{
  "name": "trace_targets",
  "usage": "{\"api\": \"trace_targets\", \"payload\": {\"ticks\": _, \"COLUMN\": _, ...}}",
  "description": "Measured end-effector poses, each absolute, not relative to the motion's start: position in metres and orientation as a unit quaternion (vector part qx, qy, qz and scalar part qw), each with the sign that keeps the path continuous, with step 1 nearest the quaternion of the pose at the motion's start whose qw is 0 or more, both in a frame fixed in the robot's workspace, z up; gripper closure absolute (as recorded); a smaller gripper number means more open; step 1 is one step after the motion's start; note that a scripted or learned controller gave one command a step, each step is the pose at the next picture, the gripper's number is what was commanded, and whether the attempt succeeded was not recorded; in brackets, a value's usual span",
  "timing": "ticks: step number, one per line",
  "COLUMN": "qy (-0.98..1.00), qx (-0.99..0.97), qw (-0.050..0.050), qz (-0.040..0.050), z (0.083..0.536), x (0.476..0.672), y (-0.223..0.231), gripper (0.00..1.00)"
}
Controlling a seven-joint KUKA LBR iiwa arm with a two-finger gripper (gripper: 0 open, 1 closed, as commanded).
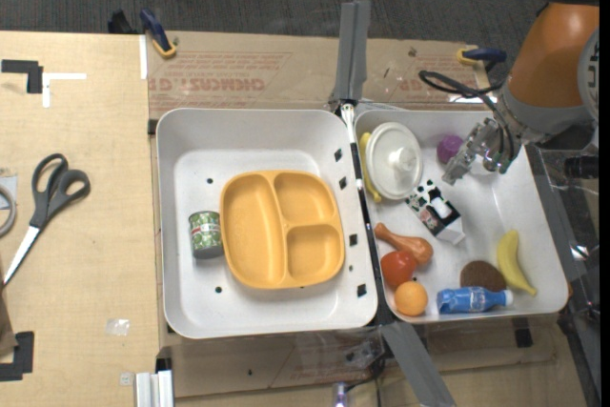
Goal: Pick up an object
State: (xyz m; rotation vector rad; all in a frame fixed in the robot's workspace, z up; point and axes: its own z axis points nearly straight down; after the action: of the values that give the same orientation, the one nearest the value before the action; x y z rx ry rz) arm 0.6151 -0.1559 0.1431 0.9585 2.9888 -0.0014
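Gripper (465, 161) sits low over the back of the right bin (543, 205), coming in from the arm (553, 62) at the right; fingers point down-left, angled. Can't tell how far apart they are, and nothing is visible between them, so no hold seen. Closest item: a small purple object (449, 148) just beside the fingertips, touching or nearly, can't tell which. Left of that, a white lidded bowl (395, 158) near the divider, with a yellow piece (367, 169) peeking out along its left side. In front of the gripper, a black-and-white cow-pattern toy (436, 209) mid-bin. Further forward: chicken drumstick toy (404, 242), red tomato-like ball (395, 268) touching an orange (411, 298), blue bottle (474, 300) lying on its side at the front wall, brown round object (482, 276) just behind it, banana (516, 262) at the right front. Left bin (181, 148): yellow divided plate (283, 229) in the middle, small green can (204, 234) on its side touching the plate's left edge. Scissors (43, 205) on the wooden bench (76, 300) well left of both bins. Blue clamps at the cardboard's back corners (157, 31).
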Motion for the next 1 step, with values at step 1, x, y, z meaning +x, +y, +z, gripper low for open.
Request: {"api": "trace_targets", "payload": {"ticks": 1, "qy": 0.941, "qx": 0.339, "qw": 0.003, "qz": -0.0006, "z": 0.1029, "x": 0.6287, "y": -0.1099, "gripper": 1.0}}
